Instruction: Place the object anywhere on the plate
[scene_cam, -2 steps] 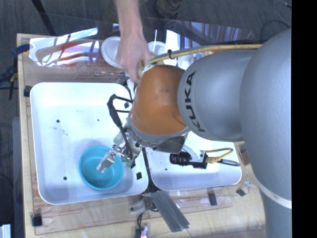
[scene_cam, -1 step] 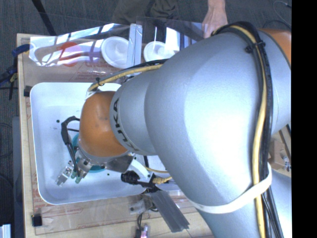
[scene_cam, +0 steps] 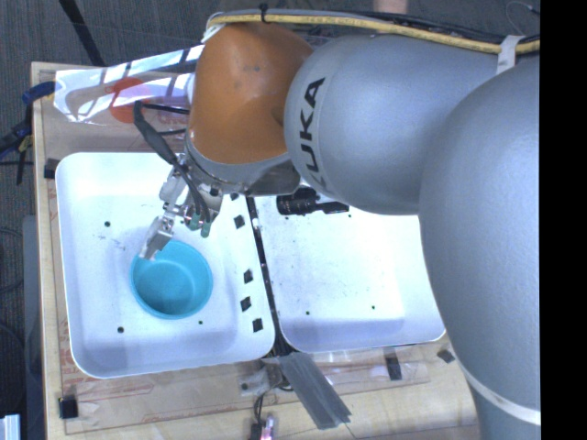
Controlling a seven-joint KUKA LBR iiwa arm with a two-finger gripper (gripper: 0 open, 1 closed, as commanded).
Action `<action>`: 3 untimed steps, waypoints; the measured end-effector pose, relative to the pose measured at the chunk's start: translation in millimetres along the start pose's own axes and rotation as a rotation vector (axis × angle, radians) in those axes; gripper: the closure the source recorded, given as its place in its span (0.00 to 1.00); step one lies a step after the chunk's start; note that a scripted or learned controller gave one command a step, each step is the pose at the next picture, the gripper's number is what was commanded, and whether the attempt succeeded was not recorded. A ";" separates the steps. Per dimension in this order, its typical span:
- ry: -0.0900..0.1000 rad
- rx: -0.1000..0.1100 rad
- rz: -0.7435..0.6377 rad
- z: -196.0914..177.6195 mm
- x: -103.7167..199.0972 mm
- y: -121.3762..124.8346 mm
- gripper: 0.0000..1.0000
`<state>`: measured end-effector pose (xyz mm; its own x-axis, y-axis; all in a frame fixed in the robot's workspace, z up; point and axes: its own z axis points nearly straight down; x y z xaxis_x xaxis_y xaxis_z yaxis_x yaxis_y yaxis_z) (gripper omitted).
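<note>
Blue plate (scene_cam: 172, 284) just beneath fingers (scene_cam: 158, 241)

Glossy blue plastic plate (scene_cam: 172, 283) in a smooth white bin (scene_cam: 92, 273); pale wood bench (scene_cam: 183, 394).

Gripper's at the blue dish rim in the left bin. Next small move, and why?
Probably a short lift straight up. The gripper sits right at the upper-left rim of the blue dish in the left bin, and nothing is visibly held, so backing off would show what it carries before any release.

Overhead cam, slanted down on bins (scene_cam: 92, 337)
</note>
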<state>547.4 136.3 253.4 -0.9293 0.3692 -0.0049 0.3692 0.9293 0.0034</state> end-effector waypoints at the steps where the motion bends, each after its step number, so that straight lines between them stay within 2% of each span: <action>1: 0.007 0.007 0.210 73.4 62.7 55.6 0.00; 2: 0.003 0.004 0.465 -5.0 96.7 50.6 0.00; 3: 0.006 0.010 0.478 87.2 94.1 39.4 0.00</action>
<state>474.9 207.8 165.9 -0.6556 0.7551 0.0011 0.7551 0.6556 -0.0060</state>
